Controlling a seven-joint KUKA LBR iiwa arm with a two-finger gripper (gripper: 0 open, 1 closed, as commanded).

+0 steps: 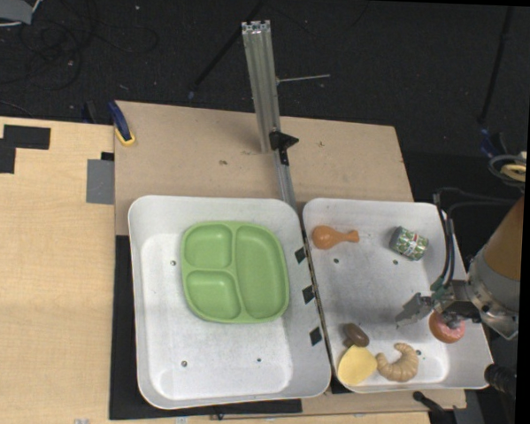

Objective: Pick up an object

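My gripper [430, 313] hangs low over the right side of the right bin [376, 283], open, with one dark finger [410, 309] angled left. A red-and-pink ring-shaped toy [447, 328] lies right beside the other finger, at the bin's right wall; it is not clearly held. Other loose items in this bin: an orange gourd-shaped toy [333, 238] at the back left, a green can [409, 243] at the back, a small brown piece [356, 334], a yellow piece [357, 367] and a tan croissant shape [399, 362] along the front.
The left bin [152, 334] holds a green divided plate [235, 272]. A metal post [263, 82] rises behind the bins. The grey arm with its orange band [511, 255] comes in from the right edge.
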